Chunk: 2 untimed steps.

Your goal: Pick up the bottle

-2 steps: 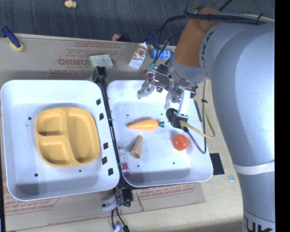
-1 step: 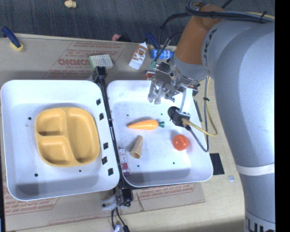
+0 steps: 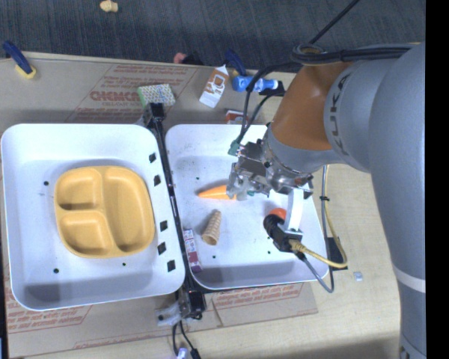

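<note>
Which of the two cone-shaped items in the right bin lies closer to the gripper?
The orange carrot: its thick end reaches right up to the gripper. The tan waffle cone lies apart, further toward the bin's front wall, and is ridged and paler.

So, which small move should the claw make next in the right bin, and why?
Probably raise the claw straight up, off the toy carrot. It hangs at the carrot's thick end, yet neither the carrot nor the ice-cream cone is what the task wants. The arm covers part of the right bin, so rising may uncover more.
</note>
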### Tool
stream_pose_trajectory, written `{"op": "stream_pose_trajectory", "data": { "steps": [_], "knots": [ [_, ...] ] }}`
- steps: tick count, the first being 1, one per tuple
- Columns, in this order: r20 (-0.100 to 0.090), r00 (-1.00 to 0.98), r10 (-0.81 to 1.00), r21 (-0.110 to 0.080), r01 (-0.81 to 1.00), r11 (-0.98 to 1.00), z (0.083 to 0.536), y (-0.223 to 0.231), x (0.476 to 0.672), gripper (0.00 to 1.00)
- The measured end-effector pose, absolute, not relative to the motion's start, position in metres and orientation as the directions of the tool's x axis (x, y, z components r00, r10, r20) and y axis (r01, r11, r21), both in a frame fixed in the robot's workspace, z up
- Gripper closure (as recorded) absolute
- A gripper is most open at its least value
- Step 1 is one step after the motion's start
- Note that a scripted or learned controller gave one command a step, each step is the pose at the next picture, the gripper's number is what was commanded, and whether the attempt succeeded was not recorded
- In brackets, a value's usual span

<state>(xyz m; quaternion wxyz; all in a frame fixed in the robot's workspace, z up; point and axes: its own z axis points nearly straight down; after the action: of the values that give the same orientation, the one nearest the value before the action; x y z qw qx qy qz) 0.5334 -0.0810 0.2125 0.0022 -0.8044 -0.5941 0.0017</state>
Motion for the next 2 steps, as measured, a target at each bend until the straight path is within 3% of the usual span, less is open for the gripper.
{"op": "stream_pose_trajectory", "data": {
  "steps": [1, 2],
  "knots": [
    [0.000, 0.272, 0.962, -0.005, 0.962, -0.272, 0.265, -0.052, 0.486, 1.00],
    [0.000, 0.171, 0.985, -0.005, 0.985, -0.171, 0.240, -0.075, 0.476, 1.00]
  ]
}}
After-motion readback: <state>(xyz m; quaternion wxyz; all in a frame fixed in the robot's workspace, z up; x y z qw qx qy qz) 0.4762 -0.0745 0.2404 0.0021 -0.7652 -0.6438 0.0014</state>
